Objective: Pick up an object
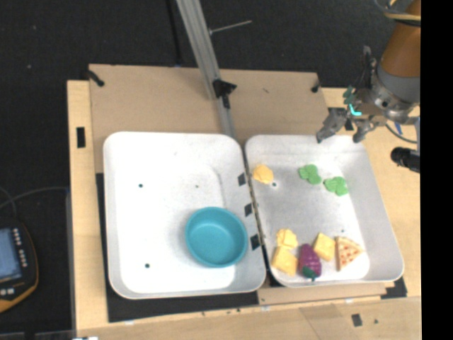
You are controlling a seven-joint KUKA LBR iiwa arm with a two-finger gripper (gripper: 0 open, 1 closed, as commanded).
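One arm [402, 48] is reached in from the right; its tool [341, 132], fingers spread and nothing grasped, is poised above the right bin's [368, 163] far edge.

no readable text, no labels, no numbers, no signs

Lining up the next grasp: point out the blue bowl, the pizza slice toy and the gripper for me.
blue bowl [213, 236]: camera view, on the inside bottom of the bowl.
pizza slice toy [347, 251]: camera view, middle of the slice.
gripper [342, 133]: camera view, midway between its fingertips.
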